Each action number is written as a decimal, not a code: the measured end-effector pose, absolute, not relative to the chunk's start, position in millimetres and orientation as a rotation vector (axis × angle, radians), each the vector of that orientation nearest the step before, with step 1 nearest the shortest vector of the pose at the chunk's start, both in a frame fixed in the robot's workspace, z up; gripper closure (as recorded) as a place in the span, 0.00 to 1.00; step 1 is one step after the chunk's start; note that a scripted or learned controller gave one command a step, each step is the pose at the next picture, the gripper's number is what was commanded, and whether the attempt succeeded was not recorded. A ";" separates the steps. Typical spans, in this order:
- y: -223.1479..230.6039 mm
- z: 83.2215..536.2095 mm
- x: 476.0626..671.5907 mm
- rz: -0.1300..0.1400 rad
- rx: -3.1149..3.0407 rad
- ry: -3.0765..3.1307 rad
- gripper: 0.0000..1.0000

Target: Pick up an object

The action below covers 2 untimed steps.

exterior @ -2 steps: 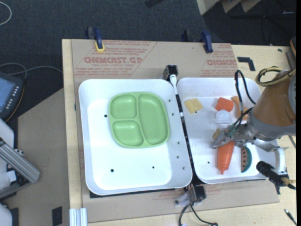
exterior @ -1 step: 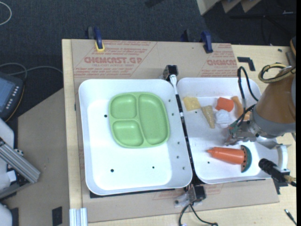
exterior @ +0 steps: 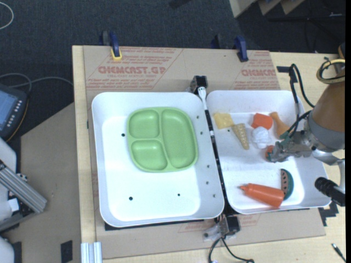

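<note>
The orange bottle (exterior: 262,194) lies in the right bin (exterior: 241,100) beside a watermelon slice (exterior: 287,182). Further back lie a cone (exterior: 241,135) and a yellow block (exterior: 222,120). The jaws (exterior: 274,153) hang low there; their state is unclear. The left bin (exterior: 109,147) holds a green divided plate (exterior: 162,139). The bench (exterior: 164,64) cardboard reads "CHEMCAST".

A robotics lab: clamped cardboard bench (exterior: 164,64), loose cables (exterior: 38,81), two white bins (exterior: 109,163).

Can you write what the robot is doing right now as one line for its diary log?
gripper: low in right bin | near: white ball, orange block | held: nothing seen | left bin: green plate
</note>
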State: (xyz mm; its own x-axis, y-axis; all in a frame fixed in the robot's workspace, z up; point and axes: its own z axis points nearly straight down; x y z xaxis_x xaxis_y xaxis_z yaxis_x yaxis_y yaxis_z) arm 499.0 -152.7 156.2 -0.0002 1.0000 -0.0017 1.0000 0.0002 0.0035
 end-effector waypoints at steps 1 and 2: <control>-145.8 208.0 492.5 0.004 2.216 2.219 1.00; -145.8 225.1 493.4 0.002 2.218 2.220 1.00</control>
State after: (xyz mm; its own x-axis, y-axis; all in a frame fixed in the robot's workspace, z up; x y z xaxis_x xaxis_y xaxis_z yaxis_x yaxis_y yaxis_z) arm 493.4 -145.8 225.1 -0.0009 1.0000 -0.0016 1.0000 0.0009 0.0035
